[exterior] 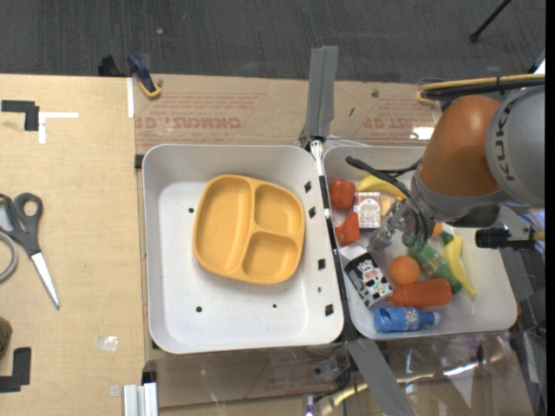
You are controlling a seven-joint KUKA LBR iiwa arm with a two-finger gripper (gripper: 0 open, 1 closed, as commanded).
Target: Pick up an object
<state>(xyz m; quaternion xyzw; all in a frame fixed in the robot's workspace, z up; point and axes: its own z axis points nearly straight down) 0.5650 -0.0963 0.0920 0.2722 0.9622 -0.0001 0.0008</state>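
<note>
1. Over the right bin (499, 315) hangs the grey arm w/ its orange band (460, 150), reaching in from the right; gripper (401, 225) is low among the clutter, near the bin's middle.
2. Fingers: can't tell if they're apart or closed, too dark & tangled w/ stuff under them. Nothing visibly gripped.
3. Right bin contents, approx: red pepper-like piece (342, 193) at upper left, a second red piece (349, 229) just below it, small pink-and-white packet (368, 211) beside both.
4. Yellow banana (378, 183) lies near the back, partly under the arm. Another yellow banana-ish thing (457, 263) sits tilted at the right side, next to a green item (431, 259).
5. Orange ball (404, 270) sits just below the gripper, touching a long orange-red carrot (425, 294) lying flat.
6. Black-and-white box (368, 279) rests at the left, tilted, near the divider. Blue bottle (404, 320) lies on its side along the front wall.
7. Left bin (173, 319) holds a yellow divided plate (249, 229), 3 compartments, roughly centred.
8. Off to the left on the wooden bench (78, 232): scissors (31, 241), well apart from both bins.
</note>
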